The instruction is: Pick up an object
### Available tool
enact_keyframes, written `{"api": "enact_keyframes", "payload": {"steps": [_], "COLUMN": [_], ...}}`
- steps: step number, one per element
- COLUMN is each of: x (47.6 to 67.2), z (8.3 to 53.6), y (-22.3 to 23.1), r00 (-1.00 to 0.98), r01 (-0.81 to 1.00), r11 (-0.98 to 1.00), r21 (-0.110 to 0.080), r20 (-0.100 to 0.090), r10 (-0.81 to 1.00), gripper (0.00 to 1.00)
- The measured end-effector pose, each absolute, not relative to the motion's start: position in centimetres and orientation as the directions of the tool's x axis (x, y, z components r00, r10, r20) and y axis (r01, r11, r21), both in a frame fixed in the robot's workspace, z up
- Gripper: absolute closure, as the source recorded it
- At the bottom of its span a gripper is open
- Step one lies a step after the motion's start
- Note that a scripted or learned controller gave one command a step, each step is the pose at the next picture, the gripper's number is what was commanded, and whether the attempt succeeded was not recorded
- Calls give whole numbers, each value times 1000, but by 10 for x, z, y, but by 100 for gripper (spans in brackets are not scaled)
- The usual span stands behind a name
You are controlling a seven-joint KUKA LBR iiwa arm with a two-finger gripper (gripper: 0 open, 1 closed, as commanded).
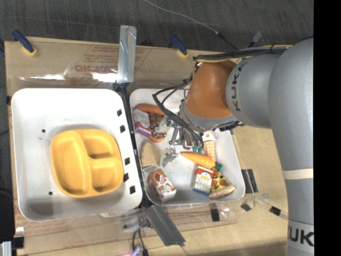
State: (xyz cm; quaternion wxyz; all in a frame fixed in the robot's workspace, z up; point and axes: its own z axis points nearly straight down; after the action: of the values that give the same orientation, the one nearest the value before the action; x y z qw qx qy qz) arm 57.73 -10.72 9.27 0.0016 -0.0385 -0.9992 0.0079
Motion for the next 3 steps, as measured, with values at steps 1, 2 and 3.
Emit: {"api": "enact_keyframes", "payload": {"steps": [1, 2, 3], "x": [566, 570, 499], "z": [92, 92, 96], "y": [-129, -108, -104], "r00": [-989, -993, -957], "r01": [146, 119, 288], "r11": [989, 993, 958], "r21": [-1, -5, -10], "r20": [2, 0, -21], "r10": [146, 119, 288], "gripper": [0, 0, 0]}}
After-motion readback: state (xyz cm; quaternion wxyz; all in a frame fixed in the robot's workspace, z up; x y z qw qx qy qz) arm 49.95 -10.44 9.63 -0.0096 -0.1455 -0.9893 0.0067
